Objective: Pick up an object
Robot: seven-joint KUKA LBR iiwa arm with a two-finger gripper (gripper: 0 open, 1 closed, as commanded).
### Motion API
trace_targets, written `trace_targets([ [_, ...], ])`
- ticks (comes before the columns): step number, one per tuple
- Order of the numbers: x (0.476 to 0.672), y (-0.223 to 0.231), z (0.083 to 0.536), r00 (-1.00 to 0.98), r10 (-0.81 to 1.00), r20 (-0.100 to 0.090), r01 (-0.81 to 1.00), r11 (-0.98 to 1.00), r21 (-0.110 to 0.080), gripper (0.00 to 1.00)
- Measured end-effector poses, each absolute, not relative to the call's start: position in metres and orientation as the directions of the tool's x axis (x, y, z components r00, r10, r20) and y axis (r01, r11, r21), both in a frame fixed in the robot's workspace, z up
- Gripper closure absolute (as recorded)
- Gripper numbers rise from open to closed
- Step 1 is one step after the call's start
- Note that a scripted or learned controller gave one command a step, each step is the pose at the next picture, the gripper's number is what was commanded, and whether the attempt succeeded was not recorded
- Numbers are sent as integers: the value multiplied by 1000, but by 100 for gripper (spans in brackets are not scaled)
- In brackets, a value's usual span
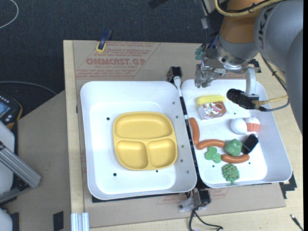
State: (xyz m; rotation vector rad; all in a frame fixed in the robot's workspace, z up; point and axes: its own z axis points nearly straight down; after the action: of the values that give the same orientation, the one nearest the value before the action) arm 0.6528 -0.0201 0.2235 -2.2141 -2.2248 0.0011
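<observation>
Grey arm with orange band reaches in from the right. Two-finger gripper [204, 79] hangs over the back rim of the right white bin [276, 150], fingers slightly parted, nothing between them. Just below it lies a yellow corn cob [211, 99], touching a red-and-white wrapped packet [212, 110]. Left white bin [91, 129] holds a yellow three-compartment plastic tray [144, 139].

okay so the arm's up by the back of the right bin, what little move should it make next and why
Probably ease the gripper toward the camera and down over the corn cob. It hovers at the right bin's far edge with nothing between its fingers, and the corn lies closest, just in front, with bare floor on its left.
</observation>
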Motion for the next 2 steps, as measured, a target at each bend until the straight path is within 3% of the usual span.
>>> trace_targets([
  [1,654,24,225,-4,1000,1,1000,4,1,100],
  [2,671,83,226,-5,1000,1,1000,5,4,100],
])
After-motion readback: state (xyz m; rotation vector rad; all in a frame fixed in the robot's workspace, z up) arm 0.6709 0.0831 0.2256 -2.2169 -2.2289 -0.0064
